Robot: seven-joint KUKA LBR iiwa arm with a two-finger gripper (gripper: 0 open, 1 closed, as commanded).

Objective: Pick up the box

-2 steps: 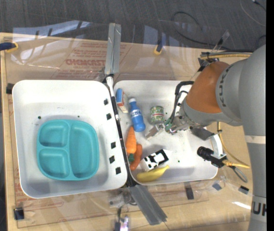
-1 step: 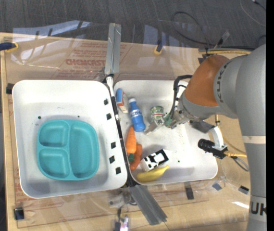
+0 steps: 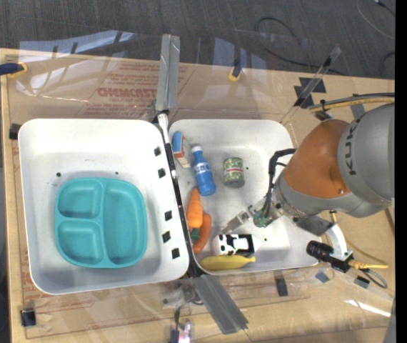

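A small white box (image 3: 178, 148) with blue and red print leans against the left wall of the right bin (image 3: 225, 128), near its back corner. My gripper (image 3: 255, 218) hangs low over the right bin's front right part, well away from that box. Just below and left of the gripper lies a black-and-white patterned carton (image 3: 234, 244). I see nothing held in the gripper. The grey arm with its orange band (image 3: 318, 170) reaches in from the right and hides part of the bin's right wall.
The right bin also holds a blue bottle (image 3: 203, 171), a green can (image 3: 233, 171), a carrot (image 3: 195, 220) and a banana (image 3: 227, 262) along the front. In the left bin (image 3: 39, 138) lies a teal divided plate (image 3: 102, 221).
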